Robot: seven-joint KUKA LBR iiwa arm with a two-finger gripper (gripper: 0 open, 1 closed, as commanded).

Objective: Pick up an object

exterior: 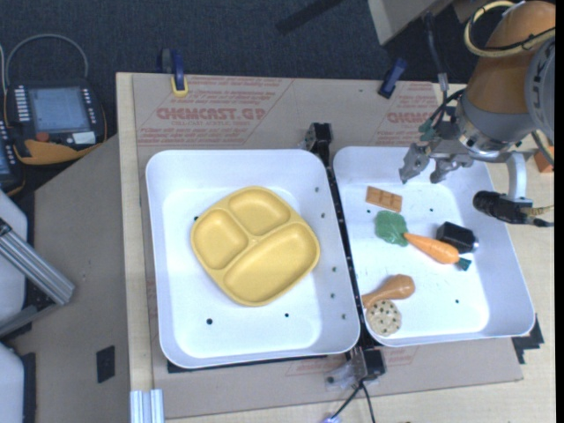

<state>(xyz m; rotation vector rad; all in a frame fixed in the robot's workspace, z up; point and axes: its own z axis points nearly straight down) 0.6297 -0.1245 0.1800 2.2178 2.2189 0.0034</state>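
Bins (176, 263): smooth glossy white plastic | divided plate (256, 245), well left of gripper (425, 167): matt yellow plastic | carrot (430, 247) below gripper: smooth, slightly shiny plastic | bench board (264, 108): matt brown cardboard, printed | gripper: dull grey metal

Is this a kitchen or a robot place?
Probably a robot lab, not a kitchen. A robot arm reaches over two white bins on a cardboard-covered bench, the food looks like toys, such as the carrot, and a control pendant sits nearby.
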